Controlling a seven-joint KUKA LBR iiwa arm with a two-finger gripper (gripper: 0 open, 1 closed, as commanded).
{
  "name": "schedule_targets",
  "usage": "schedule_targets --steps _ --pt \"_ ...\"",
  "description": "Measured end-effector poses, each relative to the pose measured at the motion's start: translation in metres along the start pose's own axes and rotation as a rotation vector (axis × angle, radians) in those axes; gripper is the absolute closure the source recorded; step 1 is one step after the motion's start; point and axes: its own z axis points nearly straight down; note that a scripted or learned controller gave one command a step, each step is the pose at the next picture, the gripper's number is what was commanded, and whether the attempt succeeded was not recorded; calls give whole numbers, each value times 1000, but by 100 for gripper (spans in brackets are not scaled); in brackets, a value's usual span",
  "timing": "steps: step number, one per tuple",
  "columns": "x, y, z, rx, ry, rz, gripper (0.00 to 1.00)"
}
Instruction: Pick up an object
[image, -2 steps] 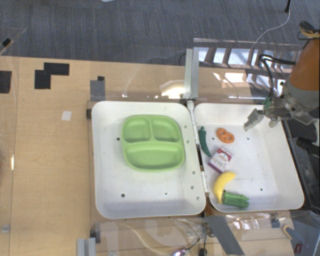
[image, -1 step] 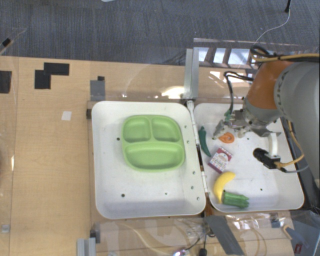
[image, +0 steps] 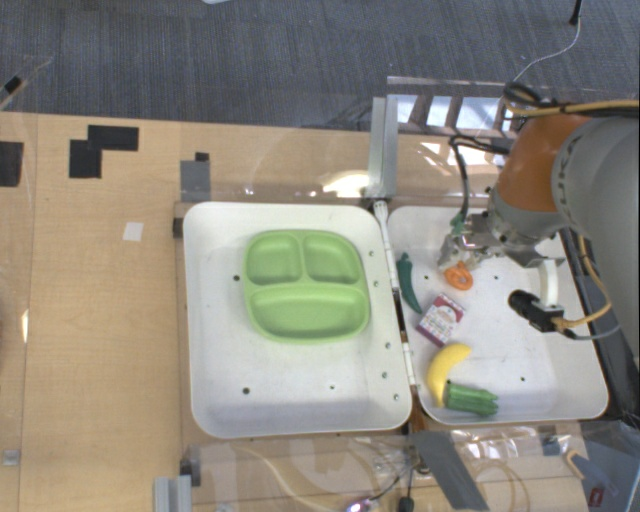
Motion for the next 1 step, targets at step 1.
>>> schedule_targets --steps 1 --pt "55 5 -125 14 2 -9 100"
